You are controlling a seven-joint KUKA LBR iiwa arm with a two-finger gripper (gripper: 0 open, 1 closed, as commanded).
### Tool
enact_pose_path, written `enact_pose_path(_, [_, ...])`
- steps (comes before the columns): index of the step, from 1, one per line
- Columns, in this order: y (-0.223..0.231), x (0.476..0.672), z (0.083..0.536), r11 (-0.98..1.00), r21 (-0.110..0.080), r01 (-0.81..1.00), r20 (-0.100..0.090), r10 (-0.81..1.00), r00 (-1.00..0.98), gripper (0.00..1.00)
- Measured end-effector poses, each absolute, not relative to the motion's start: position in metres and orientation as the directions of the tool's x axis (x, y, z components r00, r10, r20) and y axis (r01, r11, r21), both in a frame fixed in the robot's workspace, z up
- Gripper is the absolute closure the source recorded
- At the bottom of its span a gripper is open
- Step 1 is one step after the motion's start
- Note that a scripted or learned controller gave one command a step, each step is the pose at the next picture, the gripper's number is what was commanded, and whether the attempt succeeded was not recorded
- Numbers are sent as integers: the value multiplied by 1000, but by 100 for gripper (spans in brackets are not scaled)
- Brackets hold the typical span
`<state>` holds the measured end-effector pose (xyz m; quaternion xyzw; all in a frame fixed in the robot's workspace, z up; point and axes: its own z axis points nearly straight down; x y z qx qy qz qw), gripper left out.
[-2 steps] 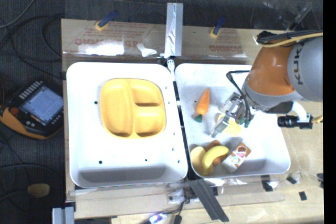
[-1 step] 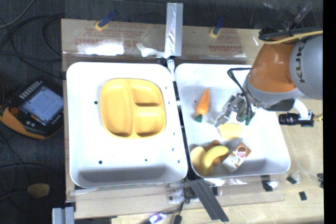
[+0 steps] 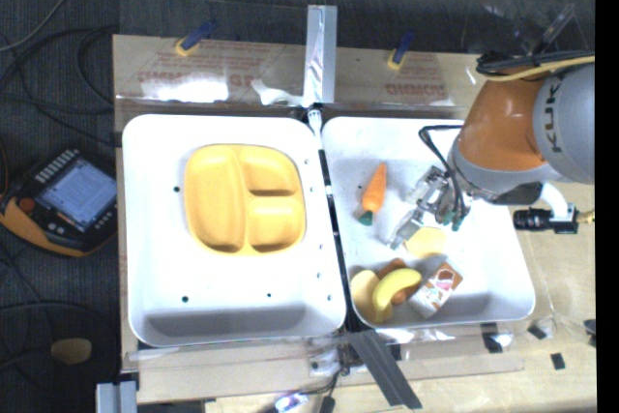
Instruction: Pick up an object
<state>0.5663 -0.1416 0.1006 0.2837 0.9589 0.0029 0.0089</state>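
Over the right shallow white plastic bin (image 3: 503,208), the metal two-finger gripper (image 3: 418,220) hovers.
Jaws' spread: cannot tell; beside them a smooth tapered orange carrot (image 3: 373,191), below them a pale yellow piece (image 3: 427,240), half-hidden.

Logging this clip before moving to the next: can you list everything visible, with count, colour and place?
bins: 2, white, side by side on the bench
divided tray: 1, yellow, middle of left bin
carrot: 1, orange with green end, right bin near the divider
banana: 1, yellow, front of right bin
small carton: 1, white and red, beside the banana
handheld pendant: 1, orange and black, floor at far left
arm: 1, grey with orange band, over right bin
end effector: 1, metallic, above right bin
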Motion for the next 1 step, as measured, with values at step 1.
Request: enact_pose_path(1, [-140, 567, 110, 839, 14, 544, -16, 544, -839, 100])
